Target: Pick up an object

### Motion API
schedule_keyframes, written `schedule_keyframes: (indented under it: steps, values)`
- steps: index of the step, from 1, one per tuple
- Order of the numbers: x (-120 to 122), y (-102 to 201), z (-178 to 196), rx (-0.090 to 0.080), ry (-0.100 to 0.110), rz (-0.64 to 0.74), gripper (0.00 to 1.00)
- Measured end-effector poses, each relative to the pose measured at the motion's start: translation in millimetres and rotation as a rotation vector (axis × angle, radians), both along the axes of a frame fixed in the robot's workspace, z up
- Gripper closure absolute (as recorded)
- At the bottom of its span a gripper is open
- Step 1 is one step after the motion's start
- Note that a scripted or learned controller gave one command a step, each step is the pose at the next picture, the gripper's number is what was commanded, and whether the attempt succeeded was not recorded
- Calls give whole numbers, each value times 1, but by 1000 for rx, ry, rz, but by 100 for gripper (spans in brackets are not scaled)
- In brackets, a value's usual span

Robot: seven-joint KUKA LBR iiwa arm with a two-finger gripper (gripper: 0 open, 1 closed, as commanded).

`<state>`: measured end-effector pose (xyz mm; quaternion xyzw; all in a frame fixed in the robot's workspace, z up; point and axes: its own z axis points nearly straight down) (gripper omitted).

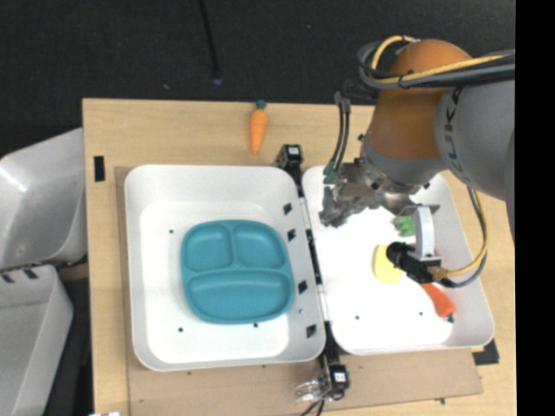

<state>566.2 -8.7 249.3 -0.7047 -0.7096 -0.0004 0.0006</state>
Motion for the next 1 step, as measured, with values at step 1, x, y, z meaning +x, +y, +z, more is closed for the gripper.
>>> schedule_keyframes:
  steps: [1]
  values:
    - [-17, 59, 0, 0, 1, 1, 100]
